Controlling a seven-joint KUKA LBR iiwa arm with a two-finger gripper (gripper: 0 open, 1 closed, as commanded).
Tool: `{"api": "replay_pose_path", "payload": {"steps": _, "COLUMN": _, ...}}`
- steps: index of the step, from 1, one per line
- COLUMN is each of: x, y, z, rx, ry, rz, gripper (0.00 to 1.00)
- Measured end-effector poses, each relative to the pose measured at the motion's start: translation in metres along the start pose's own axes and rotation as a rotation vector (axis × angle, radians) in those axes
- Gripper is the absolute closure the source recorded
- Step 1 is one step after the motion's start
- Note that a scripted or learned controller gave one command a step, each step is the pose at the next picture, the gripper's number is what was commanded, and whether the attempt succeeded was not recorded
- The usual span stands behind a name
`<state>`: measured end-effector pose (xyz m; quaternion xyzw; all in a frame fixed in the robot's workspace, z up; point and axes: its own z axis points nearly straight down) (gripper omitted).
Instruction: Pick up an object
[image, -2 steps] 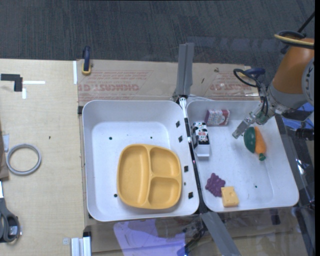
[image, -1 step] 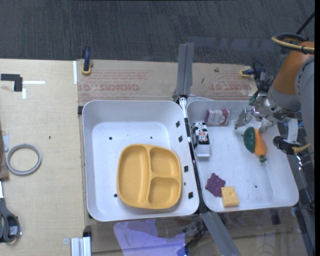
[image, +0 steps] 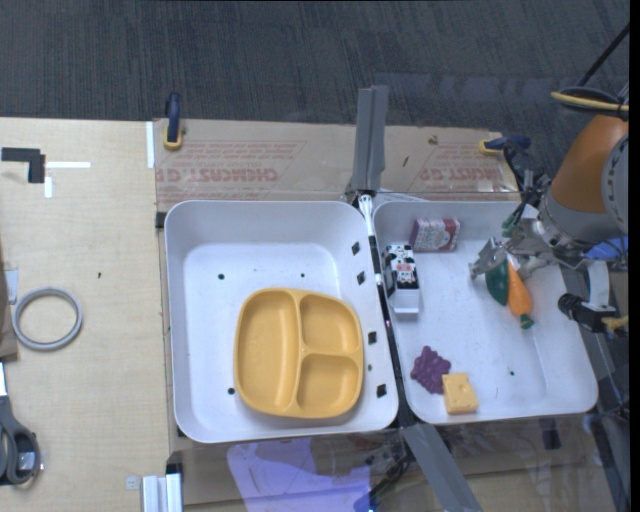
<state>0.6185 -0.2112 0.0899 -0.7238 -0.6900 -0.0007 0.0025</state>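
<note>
Bench, far left: grey ring (image: 45, 318); scissors (image: 18, 452), partly cut off by the frame edge. Left bin (image: 190, 330): one yellow three-compartment plate (image: 298, 352), lying flat. Right bin (image: 560, 385): small black-and-white box (image: 403, 275) against the dividing wall; pink packet (image: 435, 234) near the back; purple grapes (image: 430, 369) just beside a yellow sponge block (image: 460, 393); toy carrot (image: 515, 292) with green top, upper right. Gripper (image: 497, 262) above the carrot's green end; finger state cannot be made out.

yellow tray (image: 298, 352) in left bin (image: 190, 300); jaws (image: 503, 262) by carrot (image: 517, 293) in right bin (image: 560, 385).
</note>
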Motion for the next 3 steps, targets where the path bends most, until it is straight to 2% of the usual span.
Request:
{"api": "replay_pose_path", "payload": {"steps": 1, "x": -0.003, "y": -0.002, "z": -0.005, "rx": 0.006, "ry": -0.005, "rz": 0.0, "gripper": 1.0}}
{"api": "replay_pose_path", "payload": {"steps": 2, "x": 0.031, "y": 0.012, "z": -0.022, "rx": 0.002, "ry": -0.006, "rz": -0.077, "gripper": 1.0}}
{"api": "replay_pose_path", "payload": {"steps": 3, "x": 0.101, "y": 0.032, "z": -0.098, "rx": 0.002, "ry": -0.006, "rz": 0.024, "gripper": 1.0}}
